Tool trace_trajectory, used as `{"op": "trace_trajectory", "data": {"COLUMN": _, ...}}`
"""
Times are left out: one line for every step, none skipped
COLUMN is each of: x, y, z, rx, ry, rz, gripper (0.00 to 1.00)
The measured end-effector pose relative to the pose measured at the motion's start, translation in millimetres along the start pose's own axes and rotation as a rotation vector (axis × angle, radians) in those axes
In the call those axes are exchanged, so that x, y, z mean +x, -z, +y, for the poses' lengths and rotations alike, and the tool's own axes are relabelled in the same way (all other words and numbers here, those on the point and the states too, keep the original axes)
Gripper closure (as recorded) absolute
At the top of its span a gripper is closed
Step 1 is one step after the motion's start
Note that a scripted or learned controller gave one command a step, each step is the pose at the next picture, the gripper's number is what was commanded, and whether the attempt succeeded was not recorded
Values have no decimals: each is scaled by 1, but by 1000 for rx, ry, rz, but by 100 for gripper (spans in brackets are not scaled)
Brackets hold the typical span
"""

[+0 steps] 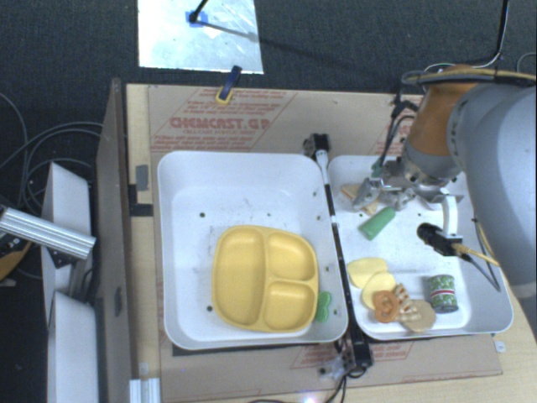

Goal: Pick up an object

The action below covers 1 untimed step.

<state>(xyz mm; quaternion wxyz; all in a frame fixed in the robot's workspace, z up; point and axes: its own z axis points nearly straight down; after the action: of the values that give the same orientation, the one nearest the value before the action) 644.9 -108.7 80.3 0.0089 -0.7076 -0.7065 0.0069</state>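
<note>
Green cylinder, lying tilted in the right-hand bin just beside the gripper, should be straddled squarely across its narrow width; whether the gripper is open cannot be told.

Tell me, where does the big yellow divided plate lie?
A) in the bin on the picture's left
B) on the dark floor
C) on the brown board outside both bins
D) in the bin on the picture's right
A: the yellow plate lies flat on the floor of the left bin, while the gripper is over the right bin among the small items.
</note>
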Motion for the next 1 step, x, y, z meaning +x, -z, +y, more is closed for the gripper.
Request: {"op": "trace_trajectory", "data": {"x": 24, "y": 19, "z": -26, "rx": -22, "ry": 4, "rz": -2, "gripper": 0}}
